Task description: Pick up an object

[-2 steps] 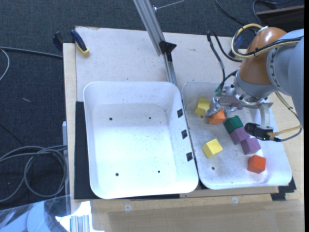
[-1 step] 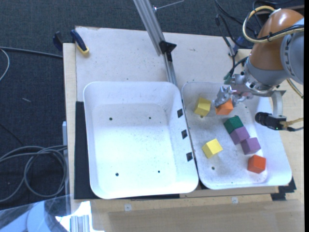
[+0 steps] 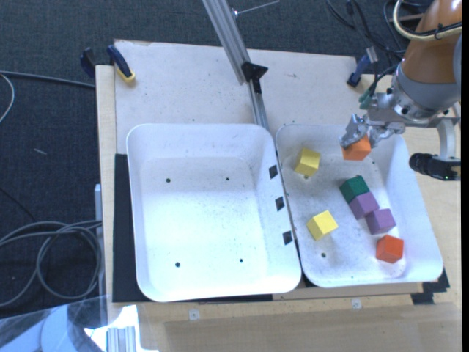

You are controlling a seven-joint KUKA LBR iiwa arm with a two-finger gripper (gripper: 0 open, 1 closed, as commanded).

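Left bin (image 3: 146, 196): bare white floor. Right bin (image 3: 418, 218): two yellow cubes (image 3: 308, 162) (image 3: 322, 224), green cube (image 3: 354, 188), two purple cubes (image 3: 363, 204) (image 3: 380, 220), orange cube (image 3: 389, 248) near the front rim. End effector (image 3: 357, 139), over the right bin's far edge: fingers clenched on a second orange block (image 3: 357, 149), held clear of the bin floor.

A: Any words, labels or numbers to read anywhere here?

B: None that I can make out. The coloured blocks in the right bin (image 3: 410, 196) have plain faces, with no letters or digits.

A: What about the small dark marks on the wall of the left bin (image 3: 146, 196), beside the right one?

B: Those black tabs (image 3: 279, 203) are too small to tell whether anything is printed on them.

A: And the arm?

B: Its orange band (image 3: 438, 46) at the far right bears no legible brand or sign.
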